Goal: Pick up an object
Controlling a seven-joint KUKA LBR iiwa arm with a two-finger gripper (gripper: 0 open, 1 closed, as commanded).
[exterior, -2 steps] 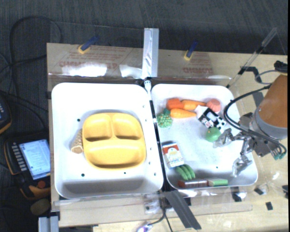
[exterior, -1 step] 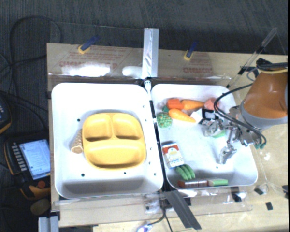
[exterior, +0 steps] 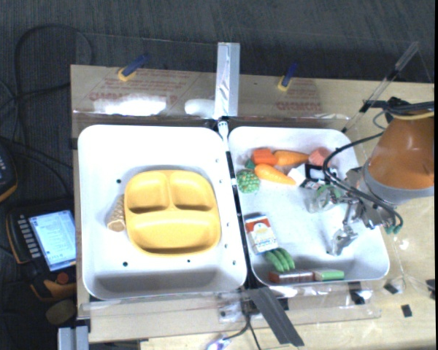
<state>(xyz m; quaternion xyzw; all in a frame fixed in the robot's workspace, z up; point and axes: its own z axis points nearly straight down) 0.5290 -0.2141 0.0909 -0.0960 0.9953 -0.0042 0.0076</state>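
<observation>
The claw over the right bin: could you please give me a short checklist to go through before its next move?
1. Claw is over the right bin: ok.
2. Nothing between the claw's tips: cannot tell, they are too small and blurred.
3. Bare bin floor under the claw, no item directly below: ok, so it probably needs to shift toward a target.
4. Targets within the same bin: ok; carrots and broccoli lie at the far left, the small box and green bean pods along the near left.
5. Cables at the wrist clear of the items: ok.
6. Yellow divided plate sits in the left bin, away from the arm: ok.
</observation>
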